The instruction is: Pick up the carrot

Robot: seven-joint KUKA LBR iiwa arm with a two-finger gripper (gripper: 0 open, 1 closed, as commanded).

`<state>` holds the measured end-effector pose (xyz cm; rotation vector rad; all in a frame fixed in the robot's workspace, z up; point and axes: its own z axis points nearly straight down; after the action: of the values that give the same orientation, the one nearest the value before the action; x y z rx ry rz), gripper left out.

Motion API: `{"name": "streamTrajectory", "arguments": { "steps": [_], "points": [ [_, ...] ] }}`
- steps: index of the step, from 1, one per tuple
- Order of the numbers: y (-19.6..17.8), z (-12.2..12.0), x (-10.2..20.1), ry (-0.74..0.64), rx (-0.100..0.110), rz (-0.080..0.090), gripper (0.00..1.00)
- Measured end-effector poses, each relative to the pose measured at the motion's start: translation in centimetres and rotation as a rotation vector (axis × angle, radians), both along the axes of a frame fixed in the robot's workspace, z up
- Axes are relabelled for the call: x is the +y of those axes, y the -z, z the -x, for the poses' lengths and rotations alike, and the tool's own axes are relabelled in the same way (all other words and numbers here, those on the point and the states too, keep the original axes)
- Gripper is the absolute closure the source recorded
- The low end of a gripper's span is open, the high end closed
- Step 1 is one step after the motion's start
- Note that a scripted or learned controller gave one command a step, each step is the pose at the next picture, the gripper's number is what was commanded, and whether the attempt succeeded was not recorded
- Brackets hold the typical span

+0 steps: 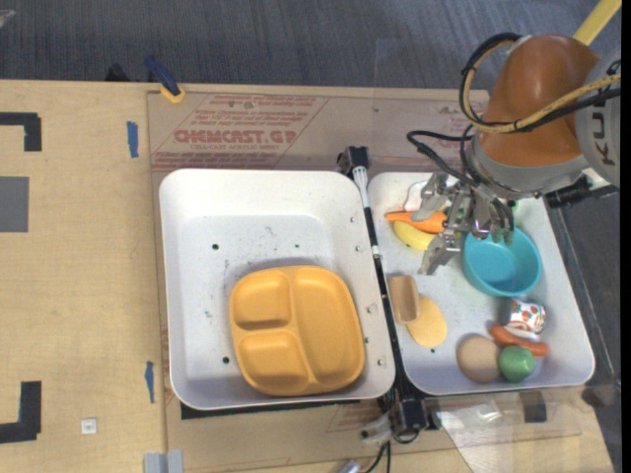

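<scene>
In the right bin point(567, 294), an orange carrot point(406, 217) lies at the upper left, resting against a yellow banana-like piece point(418, 235). My gripper point(435, 227) hangs right over their right ends, open. One finger point(428, 199) stands on the far side and the other finger point(442, 252) on the near side. The carrot's right end runs under the gripper and is hidden. Nothing is lifted between the fingers.
A blue bowl point(503, 264) sits just right of the gripper. The right bin also holds a brown scoop point(404, 297), a yellow disc point(428, 325), an egg point(477, 358), a green ball point(516, 364), a red-orange piece point(520, 339) and a small cup point(526, 316). The left bin point(197, 215) holds a yellow divided tray point(294, 328).
</scene>
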<state>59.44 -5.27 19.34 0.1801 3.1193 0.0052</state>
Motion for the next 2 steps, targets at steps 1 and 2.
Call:
{"name": "streamTrajectory", "arguments": {
  "steps": [1,2],
  "points": [
    [9.6,0.4,-3.5,0.178,0.007,0.001,0.00],
    [-2.8,0.3,-3.1,0.486,-0.002,-0.004,0.00]
  ]
}}
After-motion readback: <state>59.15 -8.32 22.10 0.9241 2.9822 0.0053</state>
